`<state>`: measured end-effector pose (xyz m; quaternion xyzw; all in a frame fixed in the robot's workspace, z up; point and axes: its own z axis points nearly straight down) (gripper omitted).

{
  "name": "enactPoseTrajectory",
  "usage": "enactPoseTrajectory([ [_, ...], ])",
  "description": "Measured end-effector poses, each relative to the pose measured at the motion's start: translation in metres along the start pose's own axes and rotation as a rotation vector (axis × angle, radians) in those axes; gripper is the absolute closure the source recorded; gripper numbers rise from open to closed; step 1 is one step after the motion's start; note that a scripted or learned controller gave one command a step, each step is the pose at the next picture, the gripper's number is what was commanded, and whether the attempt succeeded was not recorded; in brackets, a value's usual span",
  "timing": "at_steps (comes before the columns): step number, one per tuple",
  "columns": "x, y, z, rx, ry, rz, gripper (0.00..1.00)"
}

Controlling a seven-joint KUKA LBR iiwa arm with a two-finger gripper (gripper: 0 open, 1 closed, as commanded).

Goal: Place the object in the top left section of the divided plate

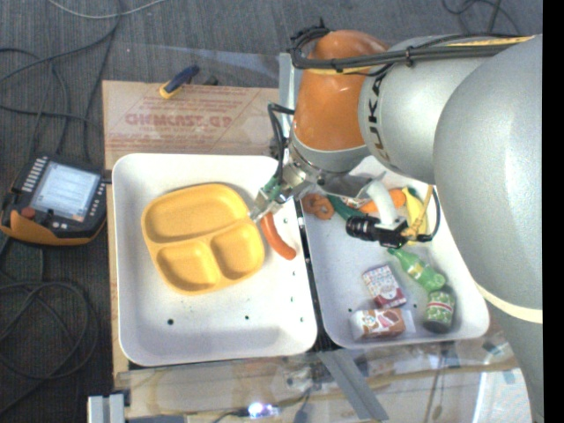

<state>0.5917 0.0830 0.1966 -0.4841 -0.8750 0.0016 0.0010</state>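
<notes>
Currently the end effector (267, 197) hangs at the right edge of the yellow divided plate (204, 234) in the left bin (150, 324); its opening cannot be determined. An orange carrot-like object (280, 239) lies on the bin floor just right of the plate, apparently not gripped. Its long axis runs diagonally, far-left to near-right. The large top section is unfilled.

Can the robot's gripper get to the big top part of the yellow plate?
Probably yes. The gripper hovers right at the yellow plate's edge, and nothing sits in that top section to block it.
</notes>
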Motion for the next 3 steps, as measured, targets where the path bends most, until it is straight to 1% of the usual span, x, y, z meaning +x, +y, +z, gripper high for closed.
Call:
enactPoseTrajectory([
  [1,0.0,0.0,0.0,0.0,-0.001,0.0,0.0],
  [2,0.003,0.032,-0.078,-0.003,-0.001,-0.054,0.0],
  [3,0.008,0.038,-0.103,-0.003,-0.002,0.033,0.0],
])
